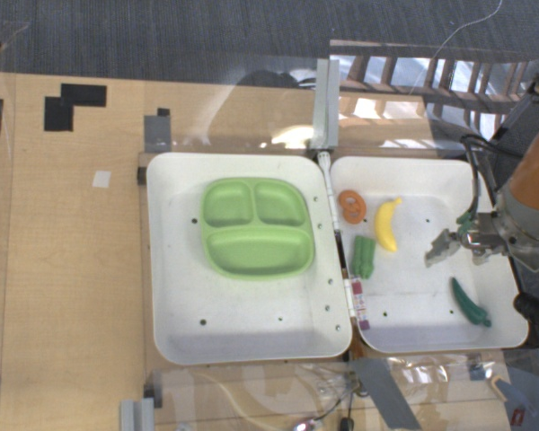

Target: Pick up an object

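A: What's in the right bin (404,335)?

B: Taking the banana (388,224) as landmark: nearest us, right of it, a dark green vegetable (470,302); below-left, a green pepper (364,257); left, an orange doughnut (351,206).

A: And the gripper (442,248)?

B: Right of the banana, fingers spread, grasping nothing.

A: The left bin (175,330)?

B: A green divided plate (256,227).

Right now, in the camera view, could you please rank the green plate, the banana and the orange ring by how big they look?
1. Green plate, by far the largest.
2. Banana.
3. Orange ring, slightly smaller than the banana.
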`<state>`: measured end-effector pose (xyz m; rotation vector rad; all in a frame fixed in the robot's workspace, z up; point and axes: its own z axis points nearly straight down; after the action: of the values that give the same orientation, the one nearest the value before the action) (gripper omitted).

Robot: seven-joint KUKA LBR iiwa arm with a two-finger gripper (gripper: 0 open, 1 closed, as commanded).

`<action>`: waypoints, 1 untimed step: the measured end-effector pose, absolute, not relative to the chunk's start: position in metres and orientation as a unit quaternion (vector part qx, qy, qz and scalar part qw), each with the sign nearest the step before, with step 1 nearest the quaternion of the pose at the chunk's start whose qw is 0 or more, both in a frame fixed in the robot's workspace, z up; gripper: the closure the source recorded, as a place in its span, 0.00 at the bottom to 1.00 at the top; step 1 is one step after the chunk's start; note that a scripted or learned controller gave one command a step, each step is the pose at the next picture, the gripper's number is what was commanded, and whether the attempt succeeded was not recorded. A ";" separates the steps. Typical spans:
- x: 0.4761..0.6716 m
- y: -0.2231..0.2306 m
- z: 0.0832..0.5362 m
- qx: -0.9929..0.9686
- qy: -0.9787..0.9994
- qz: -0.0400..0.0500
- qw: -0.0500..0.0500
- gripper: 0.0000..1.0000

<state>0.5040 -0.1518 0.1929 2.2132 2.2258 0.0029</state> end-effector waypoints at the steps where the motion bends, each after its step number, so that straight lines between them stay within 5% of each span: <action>1: 0.583 -0.117 0.131 0.642 0.767 0.001 0.001 0.00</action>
<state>0.5829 -0.1174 0.1305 2.0145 2.4070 0.0039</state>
